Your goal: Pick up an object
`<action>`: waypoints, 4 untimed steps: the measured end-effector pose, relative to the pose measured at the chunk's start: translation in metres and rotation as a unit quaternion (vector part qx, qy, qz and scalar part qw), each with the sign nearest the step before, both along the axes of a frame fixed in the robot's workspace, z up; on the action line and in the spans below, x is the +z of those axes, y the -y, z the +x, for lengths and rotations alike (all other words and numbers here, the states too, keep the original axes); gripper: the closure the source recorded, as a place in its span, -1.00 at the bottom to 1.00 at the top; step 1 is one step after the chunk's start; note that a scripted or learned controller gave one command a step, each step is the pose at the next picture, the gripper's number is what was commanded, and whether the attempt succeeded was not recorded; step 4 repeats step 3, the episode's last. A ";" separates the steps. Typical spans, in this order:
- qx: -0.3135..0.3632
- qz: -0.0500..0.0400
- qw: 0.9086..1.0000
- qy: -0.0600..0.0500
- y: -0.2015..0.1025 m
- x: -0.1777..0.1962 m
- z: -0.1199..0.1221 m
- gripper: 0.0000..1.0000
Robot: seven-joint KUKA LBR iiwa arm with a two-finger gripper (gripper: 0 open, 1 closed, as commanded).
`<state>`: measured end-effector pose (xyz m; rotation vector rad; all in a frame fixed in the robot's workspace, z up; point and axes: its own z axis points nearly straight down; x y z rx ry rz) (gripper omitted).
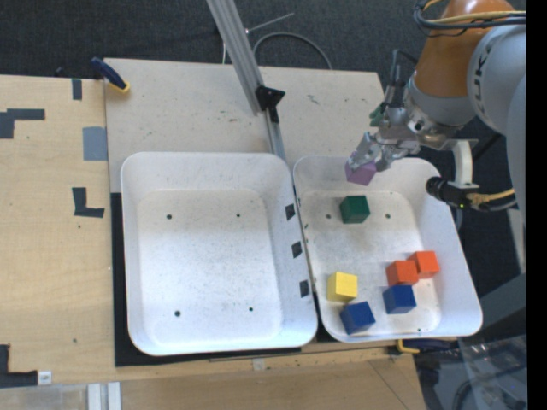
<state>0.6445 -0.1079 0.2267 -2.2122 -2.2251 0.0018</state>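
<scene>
Camera view showed the gripper (369, 162) raised over the far rim of the right bin (453, 254), its fingers closed on a purple block (361, 173), though the contact was small and slightly blurred. Lifting it clear likely kept it from the green block (354, 208) below. Yellow, orange and blue cubes lay near the bin's front edge.

A small purple block (361, 173) is sitting pinched between the fingers of the gripper (367, 162), hanging tilted over the far rim of the right bin (453, 229). Down in that bin a green cube (354, 208) is lying near the far end, while a yellow cube (344, 285), two blue cubes (357, 316) and two orange cubes (402, 272) are clustering at the near end.
</scene>
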 end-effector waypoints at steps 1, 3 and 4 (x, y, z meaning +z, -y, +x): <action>0.001 0.000 1.000 0.000 -0.065 -0.002 0.000 1.00; 0.001 0.000 1.000 0.000 -0.170 -0.007 0.009 1.00; 0.001 0.000 1.000 0.000 -0.170 -0.007 0.009 1.00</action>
